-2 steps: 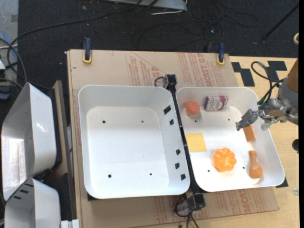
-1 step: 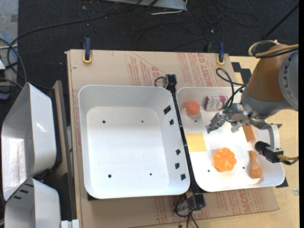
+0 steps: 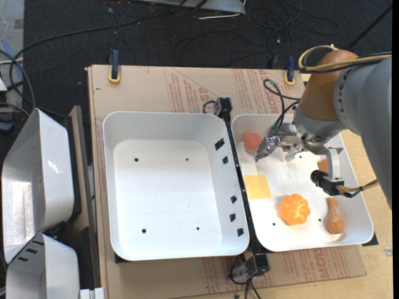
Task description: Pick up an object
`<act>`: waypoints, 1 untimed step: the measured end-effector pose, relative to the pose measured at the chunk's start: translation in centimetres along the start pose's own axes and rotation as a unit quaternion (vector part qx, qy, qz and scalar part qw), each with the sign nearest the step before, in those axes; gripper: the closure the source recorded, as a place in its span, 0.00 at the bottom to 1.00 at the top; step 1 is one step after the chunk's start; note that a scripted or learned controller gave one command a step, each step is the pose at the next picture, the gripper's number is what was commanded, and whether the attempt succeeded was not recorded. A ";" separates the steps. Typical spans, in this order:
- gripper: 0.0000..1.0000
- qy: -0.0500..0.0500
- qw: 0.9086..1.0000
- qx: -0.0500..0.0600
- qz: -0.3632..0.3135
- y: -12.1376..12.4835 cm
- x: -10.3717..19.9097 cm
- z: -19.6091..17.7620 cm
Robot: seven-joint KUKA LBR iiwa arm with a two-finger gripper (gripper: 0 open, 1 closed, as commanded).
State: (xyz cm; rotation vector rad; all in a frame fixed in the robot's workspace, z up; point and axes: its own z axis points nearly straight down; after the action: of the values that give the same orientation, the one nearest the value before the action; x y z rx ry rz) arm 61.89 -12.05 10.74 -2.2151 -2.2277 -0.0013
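A brown board covers the worktop (image 3: pixel 187 83), with two yellow clamps on its far edge and dark floor and cables behind. Two white bins sit side by side, touching along a black strip.

The left bin (image 3: pixel 115 185) offers wide open floor, its walls rounded at the corners.

In the right bin (image 3: pixel 358 229) the arm (image 3: pixel 349 89) comes in from 2 o'clock and hangs over the far half. Its claw (image 3: pixel 279 143) points toward 9 o'clock, just beside a red ball (image 3: pixel 252 142) near the far left corner; whether the claw is released or clenched I cannot tell, and nothing shows between its tips.

A yellow square (image 3: pixel 257 186) lies flat against the bin's left wall, at 9 o'clock from centre. An orange pumpkin (image 3: pixel 293 209) sits at 6 o'clock, near the near wall, with clear floor around it. An orange drumstick (image 3: pixel 334 215) lies at 4 o'clock, its long axis running 12 to 6, thick end toward 6, close to the right wall.
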 end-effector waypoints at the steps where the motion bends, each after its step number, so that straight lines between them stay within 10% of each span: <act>1: 0.00 -0.003 1.000 -0.001 0.005 2.8 -7.8 1.5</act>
State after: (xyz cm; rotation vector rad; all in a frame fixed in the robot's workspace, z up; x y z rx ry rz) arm 64.73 -19.88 9.19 -2.2310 -2.2192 0.0019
